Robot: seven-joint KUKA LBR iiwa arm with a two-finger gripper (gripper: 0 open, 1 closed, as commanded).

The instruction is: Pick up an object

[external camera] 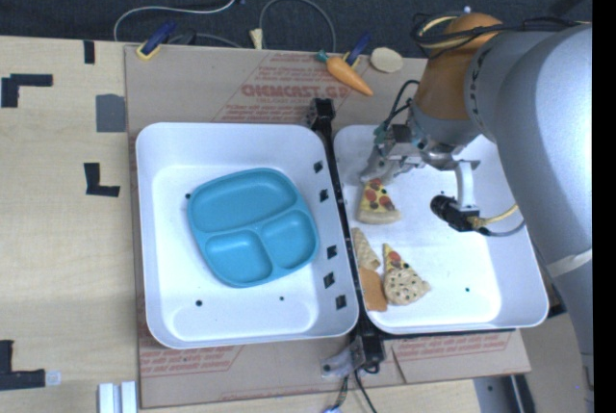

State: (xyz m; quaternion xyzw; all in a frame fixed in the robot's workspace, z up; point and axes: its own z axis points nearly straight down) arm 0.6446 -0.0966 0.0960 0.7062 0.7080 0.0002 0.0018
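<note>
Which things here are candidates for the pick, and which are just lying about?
In play:
hand, low in the right bin
pizza slice beneath it
pizza slice
bread piece

Lying about:
blue divided plate, left bin
toy carrot behind the bins
pale round piece

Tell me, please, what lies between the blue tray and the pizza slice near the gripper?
In the camera view, between the blue tray and the pizza slice lie bare white floor of the left bin and the two bins' adjoining rims, joined by black clips.

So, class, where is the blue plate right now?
The blue plate lies in the left bin of the camera view, across the divider from the pizza slice in the right bin.
</note>
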